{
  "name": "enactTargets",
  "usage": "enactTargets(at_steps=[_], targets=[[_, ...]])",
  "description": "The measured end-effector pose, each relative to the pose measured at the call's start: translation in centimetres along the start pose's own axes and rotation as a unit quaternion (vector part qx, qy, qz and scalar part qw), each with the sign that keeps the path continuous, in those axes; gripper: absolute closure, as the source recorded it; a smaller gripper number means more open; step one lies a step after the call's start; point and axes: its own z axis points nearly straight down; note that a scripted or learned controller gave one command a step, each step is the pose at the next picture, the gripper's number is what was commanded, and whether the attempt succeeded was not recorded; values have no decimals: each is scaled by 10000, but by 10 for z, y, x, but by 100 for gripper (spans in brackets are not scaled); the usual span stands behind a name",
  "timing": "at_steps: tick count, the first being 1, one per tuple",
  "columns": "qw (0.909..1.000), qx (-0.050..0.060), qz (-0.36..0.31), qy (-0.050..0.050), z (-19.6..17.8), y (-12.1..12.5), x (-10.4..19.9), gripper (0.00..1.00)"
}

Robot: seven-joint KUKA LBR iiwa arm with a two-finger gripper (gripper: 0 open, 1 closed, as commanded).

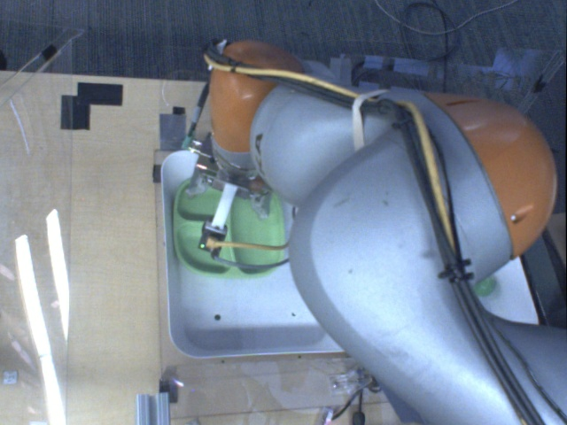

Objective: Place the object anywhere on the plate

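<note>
Claw parked low over the green plate, object nowhere I can spot

The claw (235, 191) hangs right above the plate (188, 215). Can't tell how open it is or whether it's got anything, the wrist blocks it. The object is hidden, so weight and grip spot are guesswork; I'd assume small and light and take it across the middle. The plate sits tucked in the far left corner of the bin (170, 299), close to both walls, so it's tight there. The near half of the bin floor is open room.
</note>
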Motion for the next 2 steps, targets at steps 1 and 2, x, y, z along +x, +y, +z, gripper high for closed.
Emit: enactTargets(at_steps=[1,2], targets=[[10000,0,0,0,0,0,0,0],[10000,-1,0,0,0,0,0,0]])
